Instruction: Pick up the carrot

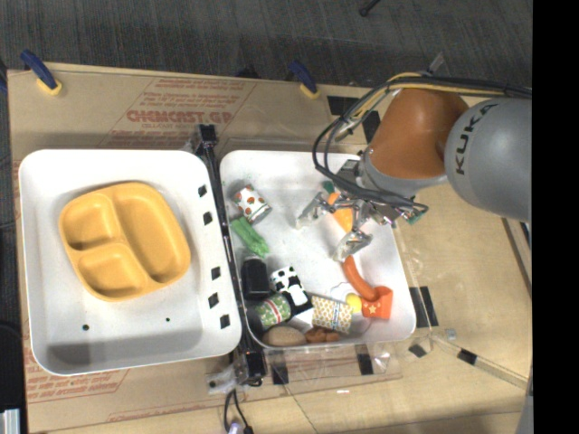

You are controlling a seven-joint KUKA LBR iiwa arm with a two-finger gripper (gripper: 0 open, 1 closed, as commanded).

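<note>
Arm point(470, 152): one, grey with an orange band, reaching in from the right over the right bin's upper right part, wrist pointed down.

Gripper point(336, 226): metal fingers spread wide, one point(312, 209) to the left, one point(355, 240) lower right. An orange bit sits between them near the wrist; what it is cannot be told. Nothing clearly held.

Carrot point(360, 280): one, orange, curved, lying in the right bin just below the lower finger, its lower end beside a red-orange block point(377, 304).

Bins: two, white, shallow, side by side. Left bin point(54, 333) holds one yellow tray point(124, 238) with three compartments. Right bin point(271, 174) holds, besides the carrot: one small red-and-white can point(251, 204), one green piece point(251, 239), one black item point(254, 279), one black-and-white toy point(291, 287), one green can point(271, 312), one patterned carton point(331, 314), and brown items point(303, 335) along the lower wall, count unclear.

Surface: brown cardboard point(181, 107) with red print under the bins, held by blue clamps point(42, 72), two seen at the top edge. Dark carpet point(181, 16) beyond.
</note>
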